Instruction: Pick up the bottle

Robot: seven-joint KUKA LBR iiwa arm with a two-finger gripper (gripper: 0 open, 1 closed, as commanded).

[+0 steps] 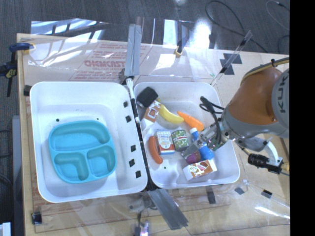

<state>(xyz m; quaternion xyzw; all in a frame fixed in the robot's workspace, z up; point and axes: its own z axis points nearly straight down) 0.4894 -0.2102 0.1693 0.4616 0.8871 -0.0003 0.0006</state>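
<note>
The right bin [231,173] is the landmark here, and its near wall, at the bottom of the camera view, has a small printed carton [199,169] lying just inside it. A little farther in, toward the bin's right side, stands the bottle [203,146], a small clear one with a blue cap at its near end and a blue band higher up, lying at a slant with a dark purple item [193,157] touching its left flank. The gripper [212,139] sits right at the bottle's upper right, close enough that it looks to be in contact, but whether it is clenched or released I cannot tell. The bottle appears to rest among the other goods, so by my judgement the lift is not yet done. Left of the bottle lie two small printed packs [173,140] and a red sausage [154,149]; farther back are a carrot [190,119], a banana [170,114] and a black block [146,97] near the far wall. Room is tight on the bottle's left, while the bin's right wall stands near, so the freest way out seems straight up. Beyond the dividing wall, the left bin [37,107] holds a blue tray [81,150].
</note>
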